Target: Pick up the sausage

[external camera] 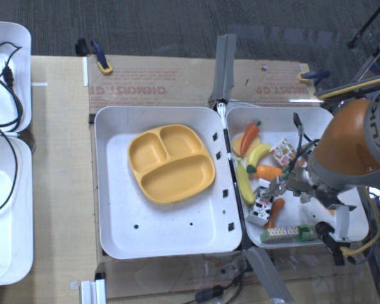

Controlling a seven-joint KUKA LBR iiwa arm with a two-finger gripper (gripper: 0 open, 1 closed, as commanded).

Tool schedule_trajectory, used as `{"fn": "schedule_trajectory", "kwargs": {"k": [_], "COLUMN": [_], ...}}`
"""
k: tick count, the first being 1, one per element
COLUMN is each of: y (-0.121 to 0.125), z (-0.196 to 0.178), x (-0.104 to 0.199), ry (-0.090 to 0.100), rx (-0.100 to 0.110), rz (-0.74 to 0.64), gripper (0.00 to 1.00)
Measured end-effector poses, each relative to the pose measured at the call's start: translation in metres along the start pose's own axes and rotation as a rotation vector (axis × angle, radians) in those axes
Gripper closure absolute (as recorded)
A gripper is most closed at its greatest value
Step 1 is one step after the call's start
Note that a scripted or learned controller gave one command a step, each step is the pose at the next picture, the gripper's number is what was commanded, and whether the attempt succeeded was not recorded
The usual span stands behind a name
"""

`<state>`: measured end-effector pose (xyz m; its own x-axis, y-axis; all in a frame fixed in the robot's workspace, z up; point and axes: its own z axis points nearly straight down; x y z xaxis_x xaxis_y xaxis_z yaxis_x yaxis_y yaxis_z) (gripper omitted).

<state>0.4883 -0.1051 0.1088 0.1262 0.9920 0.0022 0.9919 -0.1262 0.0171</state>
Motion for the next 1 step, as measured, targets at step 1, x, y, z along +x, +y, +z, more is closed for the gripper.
{"fn": "schedule_trajectory", "kwargs": {"k": [1], "y": [0.0027], "z": [-0.0119], "x": [0.0019], "ry": [0.005], "rx": [-0.005], "rz": [0.003], "gripper": [1.00]}}
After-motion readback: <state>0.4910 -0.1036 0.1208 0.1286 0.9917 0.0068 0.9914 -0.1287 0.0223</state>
